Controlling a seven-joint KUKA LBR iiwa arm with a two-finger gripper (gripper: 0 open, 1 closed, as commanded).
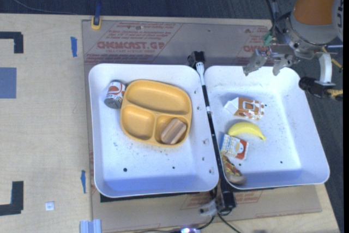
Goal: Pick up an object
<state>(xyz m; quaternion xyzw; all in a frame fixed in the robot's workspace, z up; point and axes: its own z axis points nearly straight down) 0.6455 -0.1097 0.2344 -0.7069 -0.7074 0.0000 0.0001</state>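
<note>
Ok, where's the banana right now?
The banana lies in the right-hand bin, near its middle, between an orange-and-white packet above it in the camera view and a red-and-white packet just below it.

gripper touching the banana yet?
Apart. In the camera view the gripper hangs over the right bin's far edge, with bare white floor between it and the banana.

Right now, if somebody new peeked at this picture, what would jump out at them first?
Probably the big yellow plastic divided plate in the left white bin, with a small tan bun in one compartment. Next, the bright yellow banana in the right white bin, with the robot's grey pincer above that bin's far edge.
</note>
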